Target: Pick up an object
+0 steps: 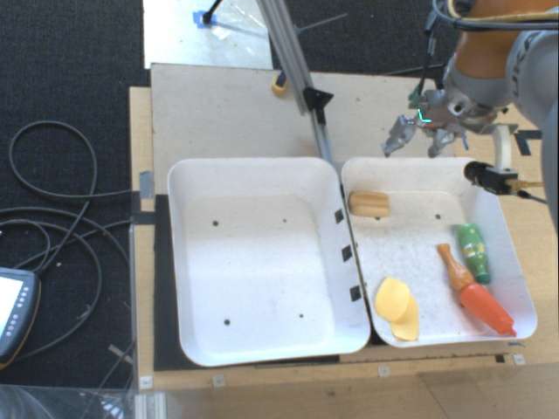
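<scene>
My gripper (417, 143) hangs open above the far rim of the right bin (410, 166), with nothing between its fingers. In that bin a tan bread roll (369, 203) lies near the far left corner. A green bottle (472, 251) lies by the right wall. An orange carrot (476, 294) lies just in front of the bottle, slanting toward the near right corner. Yellow chips (396, 306) rest near the front left of the bin.
The left bin (183, 234) sits beside the right one, and they meet at a shared divider with black clips (347, 253). A grey metal pole (293, 55) slants down to the bins' far junction. Cables (52, 208) lie on the floor at left.
</scene>
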Controlling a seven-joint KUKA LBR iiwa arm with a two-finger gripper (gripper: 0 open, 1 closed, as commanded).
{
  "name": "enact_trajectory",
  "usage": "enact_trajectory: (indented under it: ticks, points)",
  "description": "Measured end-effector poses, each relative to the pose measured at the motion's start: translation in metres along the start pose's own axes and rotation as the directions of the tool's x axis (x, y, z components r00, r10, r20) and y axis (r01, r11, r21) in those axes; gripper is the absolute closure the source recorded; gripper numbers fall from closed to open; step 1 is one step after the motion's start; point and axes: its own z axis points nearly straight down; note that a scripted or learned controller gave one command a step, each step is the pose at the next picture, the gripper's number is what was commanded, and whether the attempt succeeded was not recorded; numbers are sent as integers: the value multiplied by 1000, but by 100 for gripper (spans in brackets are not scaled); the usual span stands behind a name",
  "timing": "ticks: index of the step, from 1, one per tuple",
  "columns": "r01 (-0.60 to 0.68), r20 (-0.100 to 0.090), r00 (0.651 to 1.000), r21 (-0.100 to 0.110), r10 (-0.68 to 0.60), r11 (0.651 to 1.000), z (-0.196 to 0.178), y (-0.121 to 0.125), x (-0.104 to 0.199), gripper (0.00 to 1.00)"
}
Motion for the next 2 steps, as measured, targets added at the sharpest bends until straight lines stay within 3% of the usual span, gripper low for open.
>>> enact_trajectory:
  ticks: [1,2]
  points:
    - [2,1,1000,-4,-2,1000,-3,1,0,0]
    - [-1,1,1000,1,1,1000,59,-4,1,0]
